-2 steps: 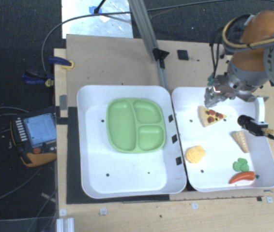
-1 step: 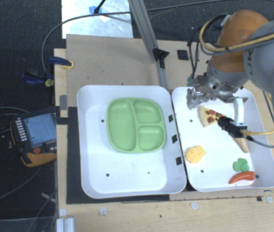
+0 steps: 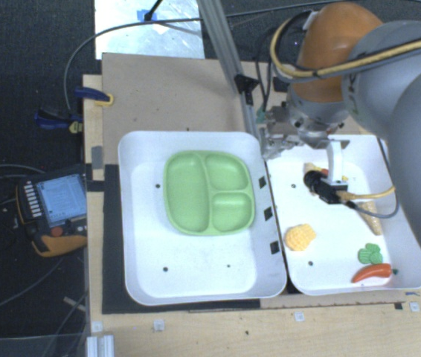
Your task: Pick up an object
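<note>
1. We see the gripper (image 3: 276, 143) low over the far left corner of the right bin (image 3: 329, 285); we cannot tell whether it is spread or pressed together.
2. In that bin, a yellow corn piece (image 3: 300, 236) lies near the left edge.
3. A green toy (image 3: 370, 254) and a red toy (image 3: 372, 274) sit together at the near right corner.
4. In the left bin (image 3: 143, 274) we see a green divided plate (image 3: 209, 192).

Tan bench board (image 3: 173, 88) bearing two shallow white bins, side by side.
The left bin (image 3: 132, 222) sits at frame centre on a black mat (image 3: 111, 274); the right bin (image 3: 407, 262) lies just beside it, lower right. A blue clamp (image 3: 91, 95) grips the board's upper-left edge.
</note>
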Robot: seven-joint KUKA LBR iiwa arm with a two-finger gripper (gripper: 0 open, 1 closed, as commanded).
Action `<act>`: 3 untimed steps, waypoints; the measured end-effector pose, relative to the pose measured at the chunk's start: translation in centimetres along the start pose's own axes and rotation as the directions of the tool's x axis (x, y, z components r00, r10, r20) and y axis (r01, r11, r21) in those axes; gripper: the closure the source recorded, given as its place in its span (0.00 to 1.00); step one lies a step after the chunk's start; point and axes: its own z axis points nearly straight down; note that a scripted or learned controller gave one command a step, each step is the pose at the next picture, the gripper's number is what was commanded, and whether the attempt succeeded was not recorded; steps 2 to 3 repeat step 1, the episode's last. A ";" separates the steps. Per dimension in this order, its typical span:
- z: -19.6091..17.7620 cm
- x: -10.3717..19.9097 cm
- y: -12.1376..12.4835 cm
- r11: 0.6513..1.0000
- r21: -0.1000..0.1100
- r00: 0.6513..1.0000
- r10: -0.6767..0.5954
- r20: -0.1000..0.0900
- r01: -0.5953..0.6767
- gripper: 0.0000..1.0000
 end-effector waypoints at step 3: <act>-1.2 5.5 0.6 1.000 0.000 1.000 0.001 0.000 -0.001 1.00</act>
